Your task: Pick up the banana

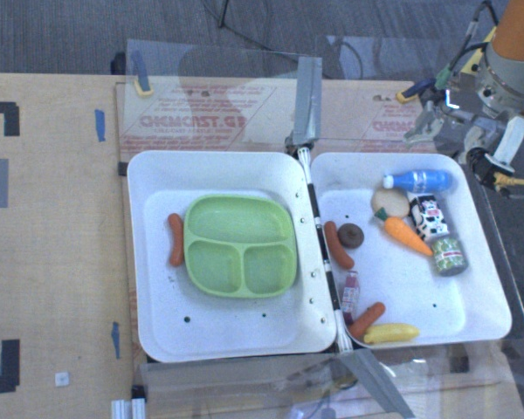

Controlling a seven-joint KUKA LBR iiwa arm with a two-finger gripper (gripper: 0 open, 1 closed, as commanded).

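Banana [391, 332] sits at the near edge of the right bin [485, 308], lying flat and roughly sideways, small and yellow, its left end touching a sausage [368, 319] that slants up beside it. Just one banana in there.

Quick count of everything else: two white bins, left bin [148, 321] and right. Three sausages total, one in the left bin [175, 239] just left of the green tray [241, 245], one near the right bin's left wall [336, 244], and the one by the banana. One three-compartment tray. One carrot [404, 234], one blue bottle [419, 181] lying on its side, one brown disc [351, 234] beside the middle sausage, one pale roundish thing [390, 202] just under the bottle, one black-and-white carton [428, 217], one green-labelled jar [448, 255] on its side, and a small pinkish tube [349, 288] along the left wall.

Claw [458, 120] hangs at the top right, over the far rim of the right bin, well apart from the banana. It's a jumble of grey parts and cables up there, so I honestly can't tell how far open it is. Nothing visibly in it, and it's not touching anything in the bin.
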